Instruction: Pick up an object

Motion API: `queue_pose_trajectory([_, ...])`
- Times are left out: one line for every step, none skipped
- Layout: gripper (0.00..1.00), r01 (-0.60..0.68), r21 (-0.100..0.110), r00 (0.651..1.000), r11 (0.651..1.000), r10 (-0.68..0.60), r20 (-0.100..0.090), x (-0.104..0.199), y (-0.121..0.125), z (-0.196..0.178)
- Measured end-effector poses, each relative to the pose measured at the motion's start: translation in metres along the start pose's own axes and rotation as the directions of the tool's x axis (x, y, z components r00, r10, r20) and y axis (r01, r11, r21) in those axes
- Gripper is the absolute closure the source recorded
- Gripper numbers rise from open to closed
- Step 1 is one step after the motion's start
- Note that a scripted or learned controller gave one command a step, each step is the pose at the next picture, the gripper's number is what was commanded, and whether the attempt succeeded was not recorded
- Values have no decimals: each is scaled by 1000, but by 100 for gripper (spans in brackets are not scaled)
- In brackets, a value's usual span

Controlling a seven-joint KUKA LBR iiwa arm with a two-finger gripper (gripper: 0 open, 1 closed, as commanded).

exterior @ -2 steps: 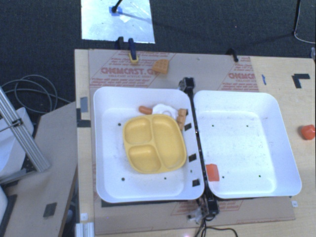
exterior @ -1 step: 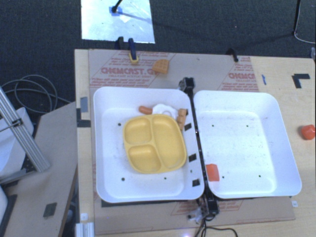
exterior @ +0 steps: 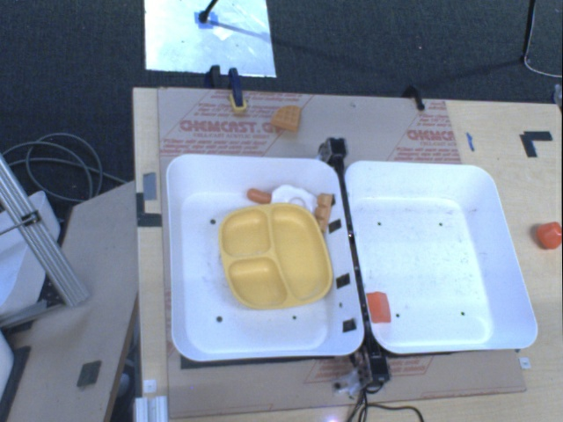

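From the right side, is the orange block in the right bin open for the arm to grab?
Probably yes. The orange block lies alone in the right bin, nothing on top of it. It sits close against the bin's left wall, which may crowd a grasp.

The divided plate lies in the left bin; a block lies in the right bin.

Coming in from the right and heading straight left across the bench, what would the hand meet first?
Likely the orange block on the bench, just outside the right bin; height above it cannot be judged.
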State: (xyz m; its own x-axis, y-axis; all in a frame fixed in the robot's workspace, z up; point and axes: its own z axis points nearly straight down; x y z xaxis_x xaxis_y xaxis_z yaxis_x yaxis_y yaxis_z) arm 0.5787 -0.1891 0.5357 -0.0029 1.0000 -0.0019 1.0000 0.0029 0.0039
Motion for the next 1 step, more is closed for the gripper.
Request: queue_pose_trajectory([0,0,0,1000,1000,0,0,0,0,0])
